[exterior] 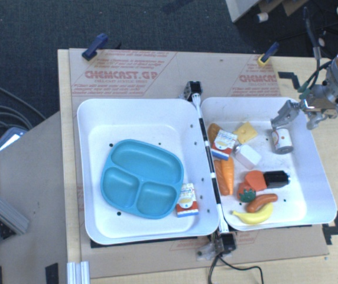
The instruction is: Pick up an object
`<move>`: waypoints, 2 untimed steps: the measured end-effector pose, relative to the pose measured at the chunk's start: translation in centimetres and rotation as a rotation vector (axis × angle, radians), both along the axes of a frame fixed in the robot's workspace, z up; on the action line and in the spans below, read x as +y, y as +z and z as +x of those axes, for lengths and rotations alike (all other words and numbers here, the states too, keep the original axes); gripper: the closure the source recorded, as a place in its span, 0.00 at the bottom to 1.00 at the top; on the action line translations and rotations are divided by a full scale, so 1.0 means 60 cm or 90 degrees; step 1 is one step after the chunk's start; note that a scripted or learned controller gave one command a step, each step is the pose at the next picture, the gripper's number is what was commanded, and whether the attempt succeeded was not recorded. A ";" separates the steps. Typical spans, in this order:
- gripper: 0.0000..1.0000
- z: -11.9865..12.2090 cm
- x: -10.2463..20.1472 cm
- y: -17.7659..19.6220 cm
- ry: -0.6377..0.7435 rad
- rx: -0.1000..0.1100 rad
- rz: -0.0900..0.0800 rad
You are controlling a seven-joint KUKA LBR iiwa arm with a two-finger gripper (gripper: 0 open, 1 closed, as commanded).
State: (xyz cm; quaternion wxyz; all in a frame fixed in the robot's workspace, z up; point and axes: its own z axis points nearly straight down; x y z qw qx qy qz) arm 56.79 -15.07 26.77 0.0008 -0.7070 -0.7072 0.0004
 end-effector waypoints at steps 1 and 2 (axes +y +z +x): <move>0.00 -0.021 0.049 -0.206 0.000 0.001 0.000; 0.00 0.043 0.041 -0.306 0.000 -0.001 -0.001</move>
